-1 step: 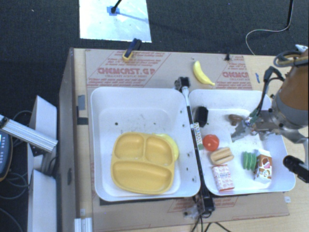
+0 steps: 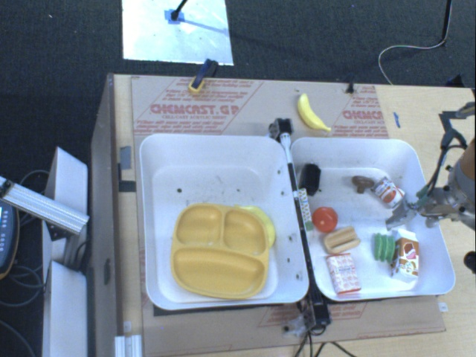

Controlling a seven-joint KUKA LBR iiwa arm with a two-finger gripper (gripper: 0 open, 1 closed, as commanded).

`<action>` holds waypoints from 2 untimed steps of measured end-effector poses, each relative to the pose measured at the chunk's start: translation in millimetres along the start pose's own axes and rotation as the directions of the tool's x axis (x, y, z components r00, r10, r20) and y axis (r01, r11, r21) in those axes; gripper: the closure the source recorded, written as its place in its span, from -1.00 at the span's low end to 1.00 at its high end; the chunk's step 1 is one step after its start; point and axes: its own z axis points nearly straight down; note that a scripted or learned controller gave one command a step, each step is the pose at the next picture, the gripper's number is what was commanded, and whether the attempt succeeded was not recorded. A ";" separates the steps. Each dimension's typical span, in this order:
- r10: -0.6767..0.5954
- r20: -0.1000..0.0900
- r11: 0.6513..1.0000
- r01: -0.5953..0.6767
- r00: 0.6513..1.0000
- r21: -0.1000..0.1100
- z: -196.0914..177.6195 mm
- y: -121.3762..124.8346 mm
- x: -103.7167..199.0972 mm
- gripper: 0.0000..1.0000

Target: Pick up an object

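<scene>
The arm comes in from the right, and its gripper (image 2: pixel 407 214) hangs low over the right-hand shallow white bin (image 2: pixel 428 171), near that bin's right side; whether it is apart or together I cannot tell from here. Just below it lies a small white and orange carton (image 2: pixel 406 257), with a green ridged piece (image 2: pixel 384 247) touching its left edge. Just beside the gripper, towards the back of the bin, sits a small red and white can (image 2: pixel 387 192) on its side, next to a brown lump (image 2: pixel 364 184). Nearer the divider are a red tomato-like ball (image 2: pixel 324 219), a toy hot dog bun (image 2: pixel 341 239), a red and white packet (image 2: pixel 343 273) and a black object (image 2: pixel 309 178). The left white bin (image 2: pixel 178 162) carries a yellow divided plastic tray (image 2: pixel 221 250) (three compartments). A yellow toy banana (image 2: pixel 312 114) rests on the counter (image 2: pixel 223 103) behind the bins.
</scene>
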 end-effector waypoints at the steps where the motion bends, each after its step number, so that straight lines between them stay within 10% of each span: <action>1: -0.002 -0.002 1.000 0.002 1.000 0.000 55.7 -10.2 6.9 -1.00; 2: -0.002 -0.001 1.000 0.002 1.000 -0.003 86.4 -9.3 1.9 -1.00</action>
